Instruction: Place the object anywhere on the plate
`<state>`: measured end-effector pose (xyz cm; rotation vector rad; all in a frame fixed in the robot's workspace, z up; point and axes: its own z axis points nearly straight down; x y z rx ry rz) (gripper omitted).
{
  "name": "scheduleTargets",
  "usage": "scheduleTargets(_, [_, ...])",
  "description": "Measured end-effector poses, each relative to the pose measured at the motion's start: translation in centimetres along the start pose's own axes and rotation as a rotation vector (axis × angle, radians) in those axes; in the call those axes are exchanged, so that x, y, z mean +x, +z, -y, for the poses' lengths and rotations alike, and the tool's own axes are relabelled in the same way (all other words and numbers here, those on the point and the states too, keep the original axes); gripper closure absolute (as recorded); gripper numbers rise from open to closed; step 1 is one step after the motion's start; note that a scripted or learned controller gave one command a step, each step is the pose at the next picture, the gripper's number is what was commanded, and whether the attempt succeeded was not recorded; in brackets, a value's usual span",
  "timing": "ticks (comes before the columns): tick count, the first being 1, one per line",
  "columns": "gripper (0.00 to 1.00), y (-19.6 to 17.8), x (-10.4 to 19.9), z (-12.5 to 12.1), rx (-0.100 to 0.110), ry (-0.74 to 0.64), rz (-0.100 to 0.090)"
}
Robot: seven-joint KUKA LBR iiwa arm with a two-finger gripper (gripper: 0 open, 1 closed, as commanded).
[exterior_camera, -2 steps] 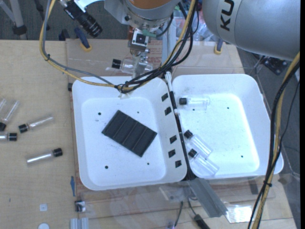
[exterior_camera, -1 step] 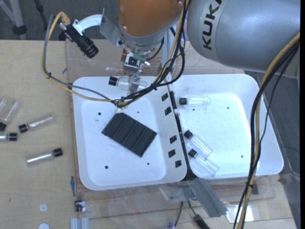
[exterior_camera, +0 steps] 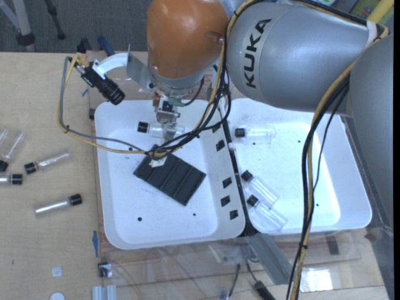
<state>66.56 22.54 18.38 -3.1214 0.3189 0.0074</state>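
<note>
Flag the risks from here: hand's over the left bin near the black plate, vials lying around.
1. The yellow cable droops across the left bin and touches the black plate's upper corner; arm motion may drag the plate.
2. The hand sits beside the plate's edge, not over its middle, so a vial let go here might land on the bin floor.
3. The clear vials in the right bin are round and may roll off the flat plate.

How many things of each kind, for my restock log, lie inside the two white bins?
Vials: 4 (1 in the left bin, 3 in the right bin)
Plate: 1
Total: 5
</note>
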Motion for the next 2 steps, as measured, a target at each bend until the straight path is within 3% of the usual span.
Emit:
scheduleTargets(1, [1.0, -11.9, 0.0, 0.1, 0.003, 0.06, -0.006])
scheduleTargets(2, [1.0, -2.1, 0.0, 0.1, 0.001, 0.397, -0.003])
